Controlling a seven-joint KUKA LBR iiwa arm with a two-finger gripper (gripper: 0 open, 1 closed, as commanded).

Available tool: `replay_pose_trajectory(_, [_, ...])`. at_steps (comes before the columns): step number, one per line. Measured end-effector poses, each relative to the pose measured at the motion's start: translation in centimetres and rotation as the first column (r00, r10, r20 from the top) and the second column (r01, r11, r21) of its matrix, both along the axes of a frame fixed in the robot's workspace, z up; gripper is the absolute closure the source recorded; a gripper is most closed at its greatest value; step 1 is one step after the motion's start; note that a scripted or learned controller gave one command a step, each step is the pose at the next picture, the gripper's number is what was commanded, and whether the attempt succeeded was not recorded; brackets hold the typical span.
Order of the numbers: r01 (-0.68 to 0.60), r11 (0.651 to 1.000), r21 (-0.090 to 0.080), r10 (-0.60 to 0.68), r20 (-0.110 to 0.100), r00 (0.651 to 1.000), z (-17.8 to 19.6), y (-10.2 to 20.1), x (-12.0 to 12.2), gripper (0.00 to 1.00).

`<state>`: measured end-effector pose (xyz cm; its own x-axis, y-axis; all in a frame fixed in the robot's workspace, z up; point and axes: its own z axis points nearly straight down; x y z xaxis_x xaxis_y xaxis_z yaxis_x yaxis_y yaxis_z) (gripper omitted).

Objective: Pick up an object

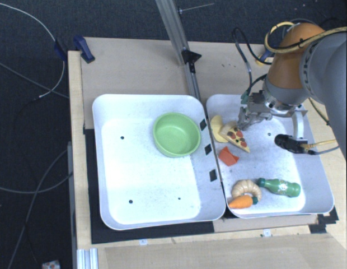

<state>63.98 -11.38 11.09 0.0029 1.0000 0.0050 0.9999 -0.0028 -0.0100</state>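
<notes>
You have two white bins on the wooden worktop: the left bin holds one green bowl, and the right bin holds six things. Count one pizza slice, one yellow piece just left of it, one red piece, one croissant, one carrot touching the croissant, and one green bottle near the front. No writing on anything is legible. The gripper hangs just above the pizza slice's far end; whether its jaws are spread or pressed together, you cannot tell. Dark carpet and loose cables surround the worktop.
</notes>
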Motion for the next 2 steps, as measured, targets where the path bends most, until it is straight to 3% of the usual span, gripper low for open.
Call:
replay_pose_trajectory(1, [-0.001,1.0,-0.005,0.001,0.017,1.0,6.6,-0.4,0.0,1.0])
replay_pose_trajectory(2, [-0.004,1.0,-0.004,0.004,0.016,1.0,12.2,-0.4,0.1,1.0])
